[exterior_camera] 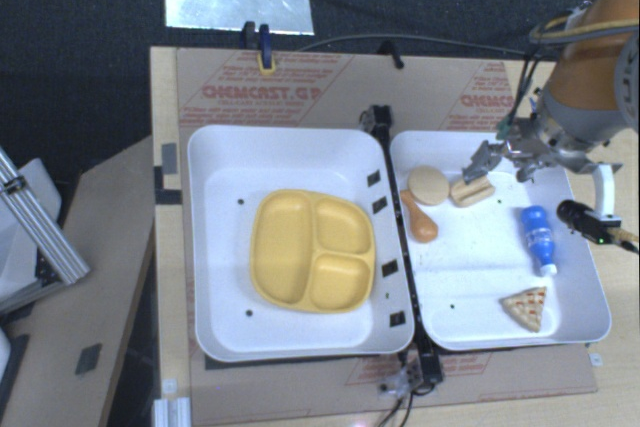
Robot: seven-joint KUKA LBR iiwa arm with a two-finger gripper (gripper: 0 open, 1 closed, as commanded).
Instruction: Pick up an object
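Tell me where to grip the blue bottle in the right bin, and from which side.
Grip the blue bottle across the middle of its body, coming straight down from above. It lies flat on the floor of the right bin, its white cap toward the near edge, so its long sides are exposed with bare floor on either side. Set the pincer crosswise to its length.

Divided plate (pixel 312 250) sits in left bin (pixel 225 165). Right bin (pixel 580 315) holds bottle (pixel 537 238), pizza slice (pixel 526 307) in front, round bun (pixel 428 184) at left.
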